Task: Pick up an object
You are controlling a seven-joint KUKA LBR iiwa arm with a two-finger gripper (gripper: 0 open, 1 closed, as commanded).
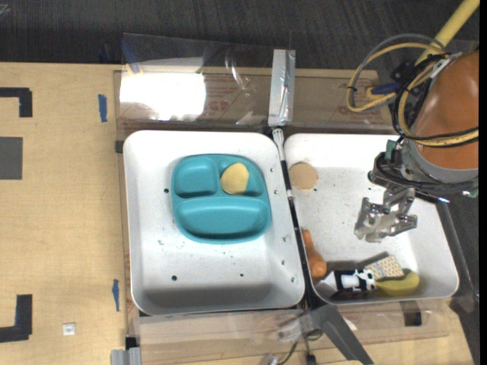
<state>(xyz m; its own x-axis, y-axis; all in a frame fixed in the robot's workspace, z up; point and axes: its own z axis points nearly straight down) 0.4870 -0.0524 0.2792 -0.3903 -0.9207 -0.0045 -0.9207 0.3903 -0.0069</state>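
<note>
Here I see the gripper [386,223] hanging over the right bin [346,162], though I cannot tell how it is set. Below it, against the near wall, lie a banana [401,284], a waffle piece [386,266] and a small bottle [351,280]; a carrot [313,257] lies to its left.

A robotics lab; taped plywood bench [53,204]; two white bins [144,280].
</note>
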